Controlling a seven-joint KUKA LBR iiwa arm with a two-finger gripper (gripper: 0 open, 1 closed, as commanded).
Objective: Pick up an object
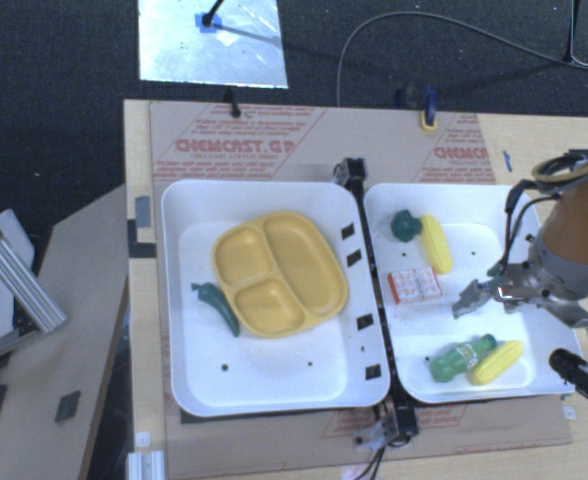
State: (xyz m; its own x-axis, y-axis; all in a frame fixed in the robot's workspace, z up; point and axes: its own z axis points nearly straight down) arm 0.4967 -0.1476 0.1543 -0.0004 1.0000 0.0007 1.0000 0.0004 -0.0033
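Carton [414, 286] label unreadable; tool [471, 298] hovers beside.

Glossy yellow plastic tray [279, 273] in a smooth white plastic bin [189, 368].

The arm [579, 233] is cut off by the right edge of the picture, so most of its body lies out of view. It covers the right wall of the right bin [444, 196] and part of that bin's floor. The hand [471, 299] is small and somewhat blurred; whether anything sits between its tips cannot be told. The print on the small red and white packet [414, 286] is too small to read. The green bottle [461, 359] is partly overlapped by the yellow corn [497, 362] beside it. The metal frame [4, 278] at the left is cut by the picture's edge, and the desk [274, 133] runs out of view at the right.
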